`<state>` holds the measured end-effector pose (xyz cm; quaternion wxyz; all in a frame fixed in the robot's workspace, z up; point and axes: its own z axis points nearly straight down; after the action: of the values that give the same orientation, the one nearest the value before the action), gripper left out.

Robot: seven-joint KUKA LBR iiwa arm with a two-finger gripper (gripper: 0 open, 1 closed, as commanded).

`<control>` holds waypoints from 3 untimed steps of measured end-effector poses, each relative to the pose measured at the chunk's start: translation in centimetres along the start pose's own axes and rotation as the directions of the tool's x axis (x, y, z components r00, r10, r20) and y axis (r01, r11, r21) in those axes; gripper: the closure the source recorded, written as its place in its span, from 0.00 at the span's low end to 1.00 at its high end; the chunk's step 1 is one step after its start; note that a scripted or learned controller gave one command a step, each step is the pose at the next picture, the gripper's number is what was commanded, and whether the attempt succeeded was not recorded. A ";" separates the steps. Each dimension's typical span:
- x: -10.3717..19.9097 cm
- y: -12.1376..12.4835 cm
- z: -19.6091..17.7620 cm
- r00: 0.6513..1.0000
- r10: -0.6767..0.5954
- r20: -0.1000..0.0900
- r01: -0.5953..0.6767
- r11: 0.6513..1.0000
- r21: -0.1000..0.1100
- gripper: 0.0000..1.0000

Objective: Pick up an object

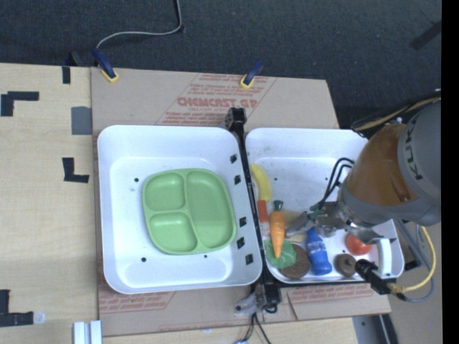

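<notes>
Crowding the near end of the right bin [301,160], the toys lie as loose pickings: a blue bottle [318,251], a carrot [277,228] and a brown disc [295,263], with a banana [262,181] further back. The gripper [324,217] hangs low just above the bottle, apparently lined up for it, though its grasp cannot be told. Beyond the divider, a green tray [189,211] sits in the left bin [122,149].

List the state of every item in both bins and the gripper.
Green plate: flat in left bin, nothing on it.
Banana: lying in right bin by the divider.
Carrot: lying, tip toward the near edge.
Blue bottle: lying on its side.
Gripper: low over right bin, above the bottle.
</notes>
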<state>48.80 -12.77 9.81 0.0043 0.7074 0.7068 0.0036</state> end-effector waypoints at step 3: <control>-0.5 0.9 -3.9 1.000 -0.001 -0.002 0.001 1.000 0.014 0.00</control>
<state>49.68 -13.25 13.73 -0.0012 0.7070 0.7072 -0.0006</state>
